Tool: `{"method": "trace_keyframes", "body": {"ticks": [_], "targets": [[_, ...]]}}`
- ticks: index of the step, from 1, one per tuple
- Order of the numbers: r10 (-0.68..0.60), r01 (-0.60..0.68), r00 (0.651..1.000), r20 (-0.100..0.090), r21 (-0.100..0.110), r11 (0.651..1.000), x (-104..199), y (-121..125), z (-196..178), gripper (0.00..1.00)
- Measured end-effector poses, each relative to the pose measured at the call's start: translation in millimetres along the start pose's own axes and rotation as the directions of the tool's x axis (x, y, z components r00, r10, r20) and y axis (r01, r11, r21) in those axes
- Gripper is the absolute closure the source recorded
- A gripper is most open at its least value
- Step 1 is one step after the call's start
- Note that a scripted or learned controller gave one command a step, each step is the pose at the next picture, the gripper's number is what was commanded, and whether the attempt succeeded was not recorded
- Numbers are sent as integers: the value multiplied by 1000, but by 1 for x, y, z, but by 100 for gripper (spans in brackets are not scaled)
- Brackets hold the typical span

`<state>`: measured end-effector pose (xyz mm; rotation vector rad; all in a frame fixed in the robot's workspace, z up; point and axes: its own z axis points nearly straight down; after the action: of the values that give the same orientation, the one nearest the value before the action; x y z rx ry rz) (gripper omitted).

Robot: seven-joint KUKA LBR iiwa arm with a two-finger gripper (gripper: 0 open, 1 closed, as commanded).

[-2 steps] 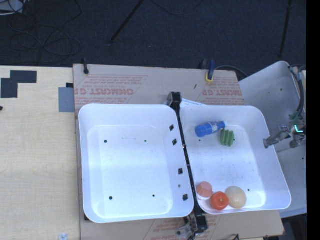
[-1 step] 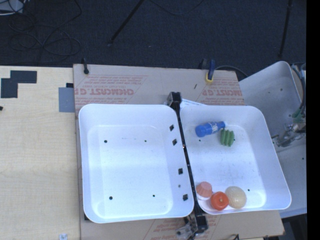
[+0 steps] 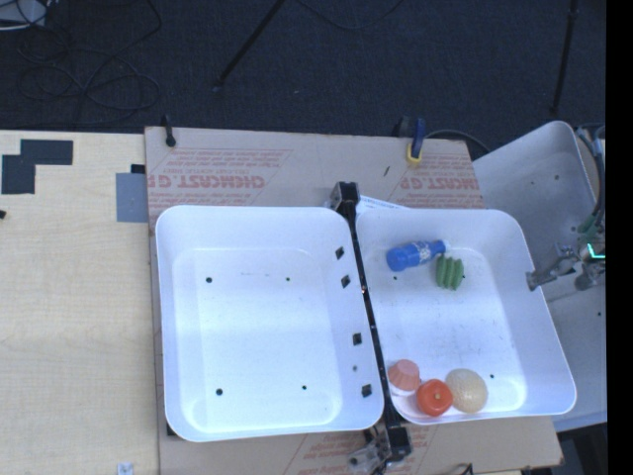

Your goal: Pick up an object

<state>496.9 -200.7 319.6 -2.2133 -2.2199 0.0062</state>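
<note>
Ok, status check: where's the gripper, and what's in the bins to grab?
Gripper at right edge, outside right bin, holding nothing visible. Blue bottle and green object near bin's far side. Three round items clustered at near edge. Nothing blocking.

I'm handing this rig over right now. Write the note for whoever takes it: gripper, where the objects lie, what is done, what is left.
Gripper: at the far right edge of the view, outside the bins, nothing seen in it.
All objects lie in the right white bin: a blue plastic bottle on its side near the far wall, a small green ridged object just right of it; near the front wall a pale pink round piece, a red tomato-like ball and a cream round ball, bunched closely.
Done: nothing picked yet.
Left: reach into the right bin, grasp one object, lift it.
</note>
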Motion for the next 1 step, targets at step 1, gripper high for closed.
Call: {"method": "trace_keyframes", "body": {"ticks": [1], "targets": [[-4,4,1000,0,1,1000,0,0,-10,100]]}}
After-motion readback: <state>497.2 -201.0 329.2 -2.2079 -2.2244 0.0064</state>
